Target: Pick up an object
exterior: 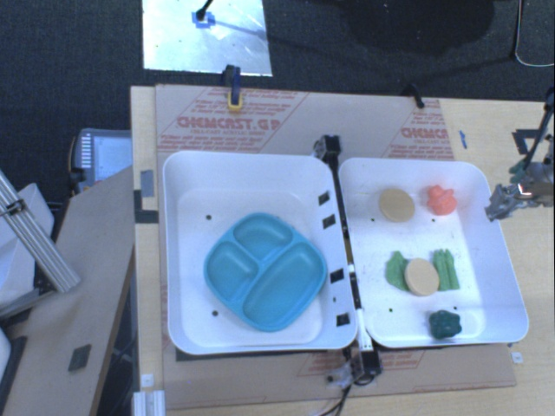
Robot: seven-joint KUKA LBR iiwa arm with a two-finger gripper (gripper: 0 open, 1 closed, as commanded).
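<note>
**Gripper at right bin's edge, objects untouched**

Table [286,107] carries two bins. Left bin [186,180]: blue divided plate [264,271]. Right bin [499,267]: green leafy piece [397,269] under tan disc [422,276], second tan disc [396,204], dark-green lump [445,323], orange piece [442,199]. Gripper [507,199] sits over the right rim; finger state cannot be told.

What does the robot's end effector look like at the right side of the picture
The end effector is a small grey metallic assembly, blurred, with a bright whitish spot near its top. Thin dark cables or struts run up from it toward the frame's edge. It shows beside the right shallow white plastic bin. Finer detail is too small to tell.
</note>
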